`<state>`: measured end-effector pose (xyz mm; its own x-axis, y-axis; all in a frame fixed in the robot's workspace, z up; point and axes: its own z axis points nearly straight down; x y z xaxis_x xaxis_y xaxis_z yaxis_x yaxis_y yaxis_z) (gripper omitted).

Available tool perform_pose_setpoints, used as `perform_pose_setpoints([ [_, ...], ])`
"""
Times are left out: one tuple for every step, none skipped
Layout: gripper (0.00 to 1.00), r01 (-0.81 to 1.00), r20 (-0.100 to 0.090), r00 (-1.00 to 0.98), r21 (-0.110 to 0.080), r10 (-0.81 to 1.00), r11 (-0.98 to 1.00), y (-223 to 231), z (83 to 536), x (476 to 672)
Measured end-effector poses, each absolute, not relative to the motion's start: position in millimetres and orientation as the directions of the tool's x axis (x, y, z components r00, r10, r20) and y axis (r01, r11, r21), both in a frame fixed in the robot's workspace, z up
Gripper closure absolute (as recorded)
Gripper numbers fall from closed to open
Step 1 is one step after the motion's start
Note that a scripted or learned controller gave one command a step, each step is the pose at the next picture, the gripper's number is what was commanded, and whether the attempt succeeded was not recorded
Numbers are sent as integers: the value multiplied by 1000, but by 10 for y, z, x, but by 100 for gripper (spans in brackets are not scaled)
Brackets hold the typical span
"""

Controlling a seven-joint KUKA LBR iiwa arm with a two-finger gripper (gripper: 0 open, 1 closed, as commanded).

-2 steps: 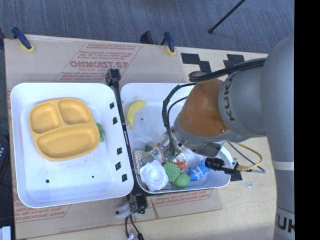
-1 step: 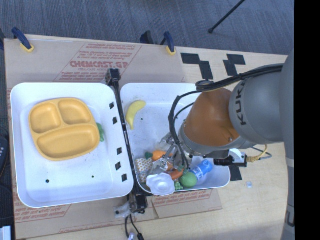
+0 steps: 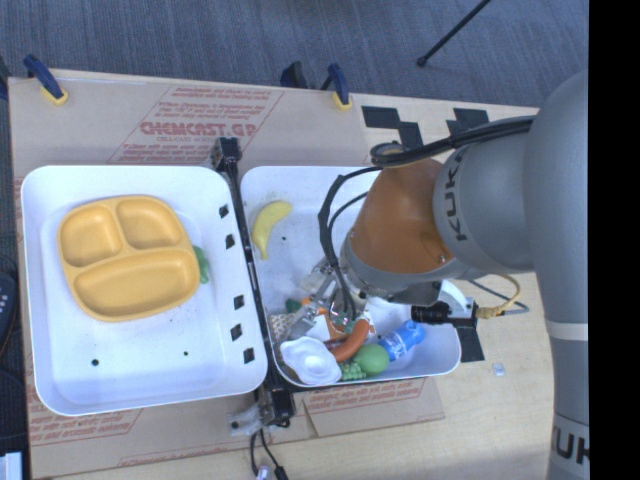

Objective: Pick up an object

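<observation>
Grey arm (image 3: 500, 198) overhead — one banana (image 3: 267, 224), one yellow tray (image 3: 128, 256).

Right bin (image 3: 300, 183): yellow banana (image 3: 267, 225) lies alone at upper left; white cup (image 3: 310, 360), orange carrot (image 3: 351, 340), green ball (image 3: 372, 359), blue bottle (image 3: 404, 340) clustered along the near edge.
</observation>
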<state>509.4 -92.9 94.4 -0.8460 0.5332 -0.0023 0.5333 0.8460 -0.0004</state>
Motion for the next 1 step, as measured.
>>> perform_pose_setpoints([
  [0, 325, -15, -946, 3, 325, 946, -961, 953, 4828],
])
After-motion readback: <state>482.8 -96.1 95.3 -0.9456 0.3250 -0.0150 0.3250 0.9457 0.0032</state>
